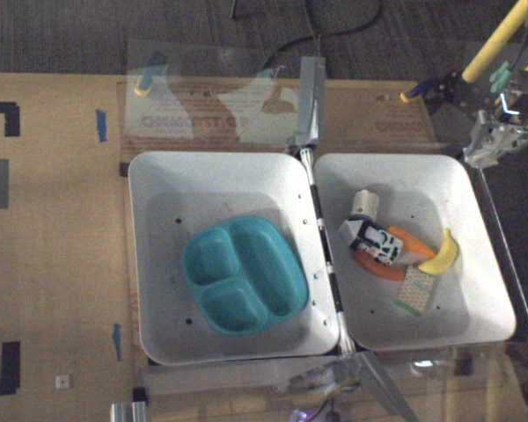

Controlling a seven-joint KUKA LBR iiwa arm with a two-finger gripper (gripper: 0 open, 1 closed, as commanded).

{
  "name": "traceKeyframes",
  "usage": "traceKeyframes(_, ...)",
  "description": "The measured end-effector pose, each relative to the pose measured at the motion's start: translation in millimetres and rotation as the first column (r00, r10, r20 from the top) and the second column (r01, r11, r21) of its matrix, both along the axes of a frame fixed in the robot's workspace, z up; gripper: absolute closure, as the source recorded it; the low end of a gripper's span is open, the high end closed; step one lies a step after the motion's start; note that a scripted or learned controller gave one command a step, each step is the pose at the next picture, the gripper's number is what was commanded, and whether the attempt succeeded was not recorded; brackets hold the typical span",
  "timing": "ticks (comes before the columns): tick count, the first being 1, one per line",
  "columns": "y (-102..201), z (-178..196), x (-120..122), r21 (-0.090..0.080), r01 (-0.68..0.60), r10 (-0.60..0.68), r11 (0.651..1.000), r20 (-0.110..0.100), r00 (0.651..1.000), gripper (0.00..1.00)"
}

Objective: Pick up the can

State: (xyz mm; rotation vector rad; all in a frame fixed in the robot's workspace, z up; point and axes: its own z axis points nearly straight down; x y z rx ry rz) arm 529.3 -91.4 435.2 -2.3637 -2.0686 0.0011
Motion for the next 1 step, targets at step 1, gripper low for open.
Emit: traceKeyframes(1, -98.4, 0.3, -41.1, -0.001, -0.058, 0.058, 0.998, 0.001, 0.998, 1.00)
